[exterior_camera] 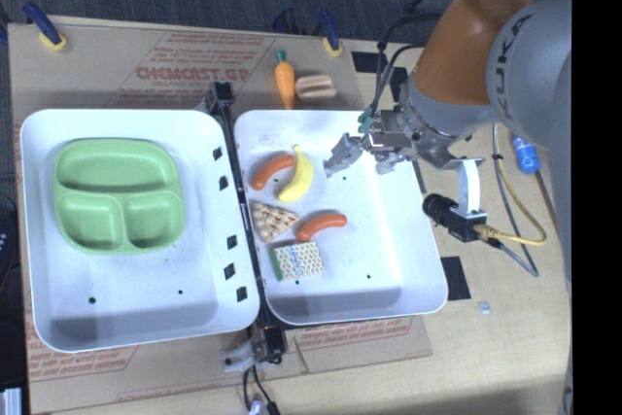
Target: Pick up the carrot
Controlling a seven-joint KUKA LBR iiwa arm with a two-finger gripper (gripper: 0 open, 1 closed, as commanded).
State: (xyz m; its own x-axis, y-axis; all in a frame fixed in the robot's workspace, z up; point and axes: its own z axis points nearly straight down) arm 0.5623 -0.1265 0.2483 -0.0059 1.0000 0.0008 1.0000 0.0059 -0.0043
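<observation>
The cardboard is lying under both bins, its near edge showing at the bottom. The left bin is holding a green tray with three compartments, sitting toward its far side. The right bin is lying just beside it, their rims touching along the middle.

Nearest in the right bin, a checkered block is lying close to the left wall. Just beyond it a sausage is lying at a slant, and to its left a waffle is resting against the wall side. Farther back, a banana is curving upright in the view, touching a second sausage on its left.

The gripper is hanging over the far right part of the right bin, well to the right of the banana, with nothing between its fingers; they are looking spread apart and released. The arm is reaching in from the right, its orange band bulging above the wrist.

Beyond the right bin's far rim, outside both bins, the carrot is lying on the cardboard, its green top pointing away. A small bun is sitting just right of it. Blue clamps are gripping the cardboard's far edge.
</observation>
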